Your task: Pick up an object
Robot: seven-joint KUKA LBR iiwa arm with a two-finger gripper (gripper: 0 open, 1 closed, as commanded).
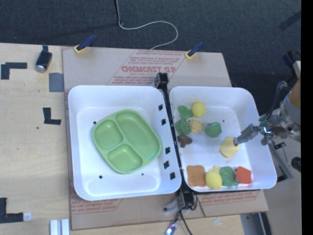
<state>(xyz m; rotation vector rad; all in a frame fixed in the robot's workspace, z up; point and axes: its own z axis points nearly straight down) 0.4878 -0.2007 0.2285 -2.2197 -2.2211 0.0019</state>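
Target area: a pale yellow piece [228, 147] lies in the right bin [244, 98], toward its right wall, apart from the other items.
Gripper: the gripper [238, 140] reaches in over the right wall, its dark tip at the upper right edge of the yellow piece; whether it touches is unclear, and nothing is seen lifted.
Jaws: cannot tell whether they are spread or pressed together; the tip is too small and dark.
Arm: grey wrist parts [281, 126] sit just outside the right bin's right wall.
Right bin, upper cluster: a yellow ball [198, 108], a green leafy piece [184, 112], a second green piece [183, 127], a small yellow piece [196, 126], a dark green piece [212, 129] and a brown piece [184, 140] near the divider.
Right bin, front row: an orange-brown slab [196, 175], a yellow lemon shape [213, 178], a green piece [228, 176] and a red-orange block [243, 175], side by side along the near wall.
Left bin: the left bin [78, 131] holds a light green tray [126, 140] with three compartments, lying flat and turned at an angle.
Divider: black clips [161, 80] join the bins where they meet.
Surface: both bins rest on a cardboard sheet [142, 67] with red print, held by two blue-and-yellow clamps [85, 44] at its far edge, on a light wood bench [29, 146] marked with black tape.
Bench extras: a small dark cylinder [43, 60] lies at far left.
Room: dark carpet [220, 13] beyond the bench, with a thin white cable [146, 26] looping across it.
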